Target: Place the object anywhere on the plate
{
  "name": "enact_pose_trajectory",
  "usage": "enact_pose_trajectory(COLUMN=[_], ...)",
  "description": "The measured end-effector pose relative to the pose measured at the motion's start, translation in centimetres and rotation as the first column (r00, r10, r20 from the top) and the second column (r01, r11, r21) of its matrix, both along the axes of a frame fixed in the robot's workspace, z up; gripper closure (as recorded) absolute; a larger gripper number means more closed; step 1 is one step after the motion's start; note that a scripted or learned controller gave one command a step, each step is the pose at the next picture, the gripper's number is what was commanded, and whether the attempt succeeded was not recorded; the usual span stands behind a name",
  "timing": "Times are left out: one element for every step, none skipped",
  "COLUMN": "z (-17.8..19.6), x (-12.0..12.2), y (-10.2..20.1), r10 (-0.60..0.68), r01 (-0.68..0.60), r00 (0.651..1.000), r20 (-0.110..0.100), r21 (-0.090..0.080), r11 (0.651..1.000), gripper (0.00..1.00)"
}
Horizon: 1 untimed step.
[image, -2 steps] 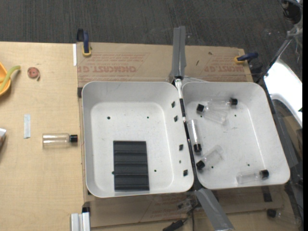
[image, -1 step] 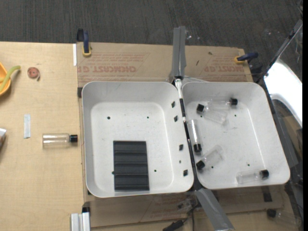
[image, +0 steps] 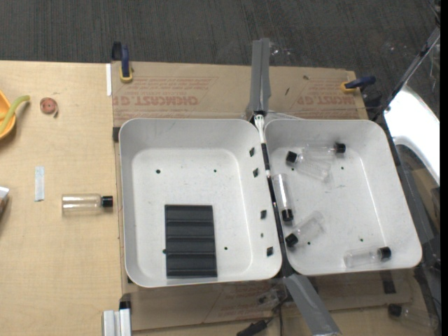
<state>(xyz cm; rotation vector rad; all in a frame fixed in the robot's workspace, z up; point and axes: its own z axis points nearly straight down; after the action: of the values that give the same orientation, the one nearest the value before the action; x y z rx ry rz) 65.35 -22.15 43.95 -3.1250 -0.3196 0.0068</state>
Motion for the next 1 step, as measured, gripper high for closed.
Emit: enact_pose_trajectory(z=[0.06], x=[-3.75], y=[-0.07], r10=[-0.004], r01=[0.004], r00=[1.0], r20=[-0.001], r21=[0.001], r11=[1.0], gripper=[0.0])
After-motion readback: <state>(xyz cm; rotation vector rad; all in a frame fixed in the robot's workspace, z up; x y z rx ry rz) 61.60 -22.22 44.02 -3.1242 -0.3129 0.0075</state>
